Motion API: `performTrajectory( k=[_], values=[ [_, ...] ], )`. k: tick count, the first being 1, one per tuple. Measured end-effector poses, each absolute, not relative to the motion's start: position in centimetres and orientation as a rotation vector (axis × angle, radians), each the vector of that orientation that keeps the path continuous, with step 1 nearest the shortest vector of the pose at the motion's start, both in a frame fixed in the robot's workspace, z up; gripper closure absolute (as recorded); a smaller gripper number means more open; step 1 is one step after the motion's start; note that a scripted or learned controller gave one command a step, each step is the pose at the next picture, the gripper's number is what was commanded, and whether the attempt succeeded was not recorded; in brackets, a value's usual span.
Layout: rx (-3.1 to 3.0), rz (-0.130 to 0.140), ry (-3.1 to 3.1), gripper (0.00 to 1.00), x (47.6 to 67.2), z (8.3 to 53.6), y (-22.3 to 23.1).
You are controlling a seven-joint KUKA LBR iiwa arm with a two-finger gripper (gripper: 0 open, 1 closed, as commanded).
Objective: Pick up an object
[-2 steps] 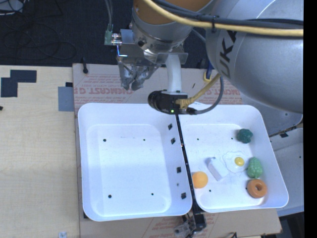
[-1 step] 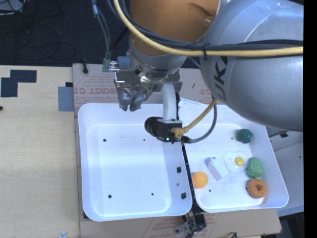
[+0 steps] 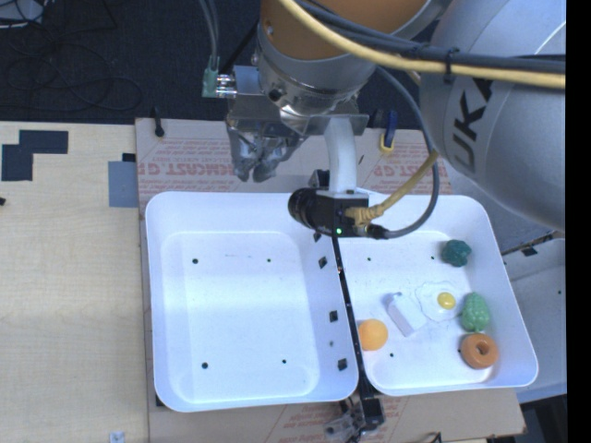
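My gripper (image 3: 259, 166) hangs high over the back rim of the left bin (image 3: 155, 275), and it looks shut with nothing between its fingers. The objects lie in the right bin (image 3: 523, 369), well to the right of the gripper and nearer the front. They are an orange ball (image 3: 373, 335), a white block (image 3: 402, 315), a toy fried egg (image 3: 438, 300), a green lumpy piece (image 3: 476, 312), a brown donut (image 3: 479, 350) and a teal piece (image 3: 454, 252).
A black divider (image 3: 343, 312) runs between the two bins. A black camera unit with a yellow cable (image 3: 331, 210) hangs from the arm over the divider's far end. The big grey arm body (image 3: 499, 81) covers the upper right. A wooden bench top (image 3: 65, 293) lies to the left.
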State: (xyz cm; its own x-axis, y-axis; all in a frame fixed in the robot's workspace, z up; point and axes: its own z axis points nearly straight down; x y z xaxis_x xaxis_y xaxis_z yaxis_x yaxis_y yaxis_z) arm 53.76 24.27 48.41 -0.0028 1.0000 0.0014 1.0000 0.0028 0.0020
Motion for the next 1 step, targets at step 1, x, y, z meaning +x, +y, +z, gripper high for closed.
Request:
performTrajectory(
  k=[1],
  values=[
    [2.219, 0.003, 2.224, 1.00, 52.65, 54.11, 24.26]
  ],
)
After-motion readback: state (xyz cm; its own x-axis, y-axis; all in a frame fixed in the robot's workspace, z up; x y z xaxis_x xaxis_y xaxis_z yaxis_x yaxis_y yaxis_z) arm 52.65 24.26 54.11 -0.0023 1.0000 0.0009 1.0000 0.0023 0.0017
